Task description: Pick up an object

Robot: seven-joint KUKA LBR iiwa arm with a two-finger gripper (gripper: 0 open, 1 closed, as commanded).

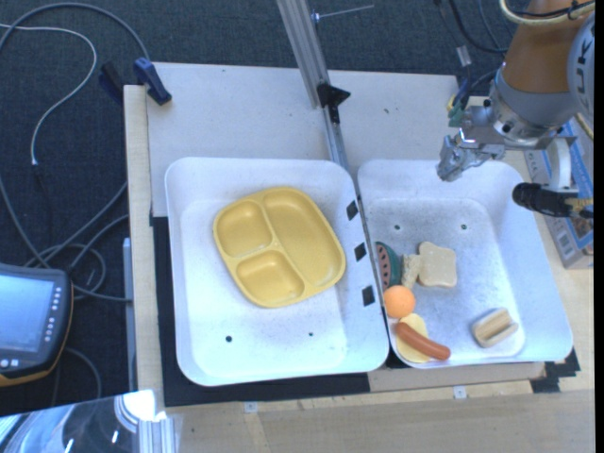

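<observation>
The arm's grey metal gripper (454, 165) hovers above the right white bin's (528, 253) far rim, clear of the toy foods; whether it is open or closed is impossible to tell.

Glossy yellow plastic tray (277, 245); matt, speckled white bins (283, 352).

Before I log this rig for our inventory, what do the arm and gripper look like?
The arm is a rounded grey body with an orange band above the wrist. Dark cables run beside it. The gripper is small, grey and metallic.
</observation>
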